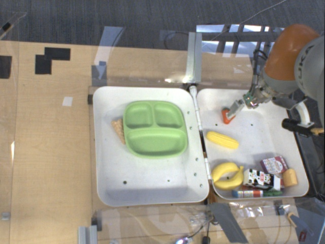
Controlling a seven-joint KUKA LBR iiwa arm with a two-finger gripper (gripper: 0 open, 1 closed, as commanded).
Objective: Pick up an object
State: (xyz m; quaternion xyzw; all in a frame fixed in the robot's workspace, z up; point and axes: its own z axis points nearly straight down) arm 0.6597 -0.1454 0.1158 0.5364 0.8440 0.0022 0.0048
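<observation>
Corn: the yellow corn [222,140] lies loose at mid-left of the right bin [269,131], the likeliest pick because bare floor surrounds it.
Pincer: the pincer [229,115] hangs low in the bin's upper left, above the corn and apart from it; its orange tips look parted with nothing between them.
Arm: the arm [292,60] enters from the frame's upper right, slanting down-left, so the pincer leads.
Pile: a banana [226,173], a carton [258,178], markers [256,192] and a small packet [274,164] crowd the bin's lower edge, touching, harder to grasp singly.
Left bin: the left bin [109,182] holds a green tray [154,128] over a cracker [118,130].
Table: the table [45,151] carries both bins side by side.
</observation>
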